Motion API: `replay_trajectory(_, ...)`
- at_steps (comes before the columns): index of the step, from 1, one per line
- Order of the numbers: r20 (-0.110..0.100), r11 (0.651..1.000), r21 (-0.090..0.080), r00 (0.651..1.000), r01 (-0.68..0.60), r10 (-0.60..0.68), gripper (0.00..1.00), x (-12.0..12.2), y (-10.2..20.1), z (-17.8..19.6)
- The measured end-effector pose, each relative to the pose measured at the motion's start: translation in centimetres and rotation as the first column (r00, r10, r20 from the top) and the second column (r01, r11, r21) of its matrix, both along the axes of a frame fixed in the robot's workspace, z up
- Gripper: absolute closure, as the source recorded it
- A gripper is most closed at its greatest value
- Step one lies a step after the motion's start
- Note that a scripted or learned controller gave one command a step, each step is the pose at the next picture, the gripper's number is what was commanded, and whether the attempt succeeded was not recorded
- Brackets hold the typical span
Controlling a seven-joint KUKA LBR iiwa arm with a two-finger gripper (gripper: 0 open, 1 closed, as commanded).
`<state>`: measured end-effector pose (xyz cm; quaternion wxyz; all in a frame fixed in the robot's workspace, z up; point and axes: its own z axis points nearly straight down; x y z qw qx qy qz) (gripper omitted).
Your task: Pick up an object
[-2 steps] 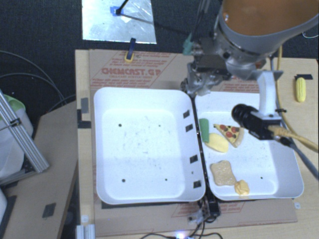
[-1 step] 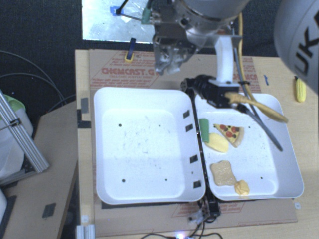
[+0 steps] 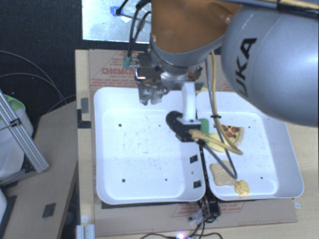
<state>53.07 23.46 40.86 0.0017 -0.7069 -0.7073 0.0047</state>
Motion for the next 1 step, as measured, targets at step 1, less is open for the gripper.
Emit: replay_trajectory(1, 0.009, 1.0, 0.003, 1.0, 0.002, -0.003, 1.0, 6.31, -2.2, -7.9)
